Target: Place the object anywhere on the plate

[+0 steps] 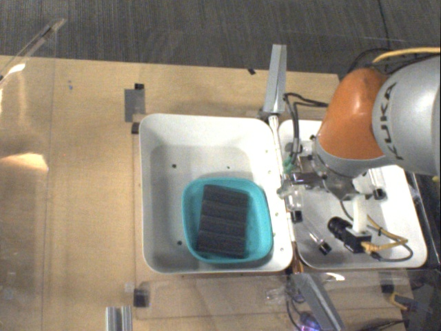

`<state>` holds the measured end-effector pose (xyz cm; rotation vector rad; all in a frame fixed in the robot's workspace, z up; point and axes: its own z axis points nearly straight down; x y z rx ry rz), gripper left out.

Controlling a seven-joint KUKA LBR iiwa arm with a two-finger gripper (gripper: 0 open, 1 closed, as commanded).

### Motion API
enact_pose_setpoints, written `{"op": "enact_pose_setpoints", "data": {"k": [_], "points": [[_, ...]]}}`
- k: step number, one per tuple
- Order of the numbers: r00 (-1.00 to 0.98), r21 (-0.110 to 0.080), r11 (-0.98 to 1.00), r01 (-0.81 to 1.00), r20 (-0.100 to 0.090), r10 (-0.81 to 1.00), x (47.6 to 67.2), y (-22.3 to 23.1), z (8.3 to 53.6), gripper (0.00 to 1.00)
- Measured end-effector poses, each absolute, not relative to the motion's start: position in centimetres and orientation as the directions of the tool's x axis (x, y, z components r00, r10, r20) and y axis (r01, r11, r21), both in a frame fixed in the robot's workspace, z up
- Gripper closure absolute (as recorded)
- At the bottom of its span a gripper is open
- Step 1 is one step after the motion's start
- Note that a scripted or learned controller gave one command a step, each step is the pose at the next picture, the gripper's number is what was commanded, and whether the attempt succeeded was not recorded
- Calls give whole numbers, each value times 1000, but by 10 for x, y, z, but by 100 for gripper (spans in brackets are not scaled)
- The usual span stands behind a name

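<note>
Camera view:
Arm: the grey KUKA arm [406, 116] with its orange band [351, 123] reaches in from the right and hangs over the right bin [406, 250].
Pincer: the gripper [298, 197] sits low over the left edge of the right bin, close to the wall shared with the left bin [155, 185]; its tips are hidden among wrist hardware and cables, so apart or together cannot be told.
Plate: the teal plate [262, 219] lies in the left bin, just left of the pincer across the shared wall, toward the bin's near right corner.
Object: a dark ribbed block [224, 221] lies flat on the plate, left of the pincer and apart from it.
Bench: the wooden bench [69, 205] stretches away far left of the pincer.
</note>
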<state>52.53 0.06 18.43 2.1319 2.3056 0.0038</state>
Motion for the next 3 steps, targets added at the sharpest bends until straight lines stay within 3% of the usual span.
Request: {"op": "enact_pose_setpoints", "data": {"k": [1, 2, 3], "points": [[-189, 7, 189, 982, 0, 982, 514, 55, 203, 100], [-187, 7, 187, 982, 0, 982, 514, 54, 203, 0], [-171, 9, 171, 985, -1, 985, 497, -5, 272, 0]]}}
